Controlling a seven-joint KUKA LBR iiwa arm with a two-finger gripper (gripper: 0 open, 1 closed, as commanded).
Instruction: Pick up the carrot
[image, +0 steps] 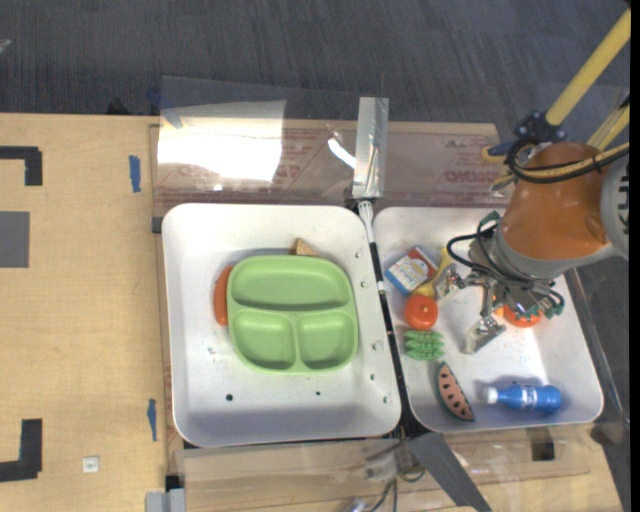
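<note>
Carrot (220, 297) poking from under the green tray's (292, 312) left edge in the left bin (190, 380), gripper (492, 322) over the right bin (580, 370), fingers spread, holding nothing

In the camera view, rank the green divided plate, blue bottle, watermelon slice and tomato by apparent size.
1. green divided plate, by far the largest.
2. blue bottle and watermelon slice: look about alike, so not ranked against each other.
3. tomato, the smallest.
</note>
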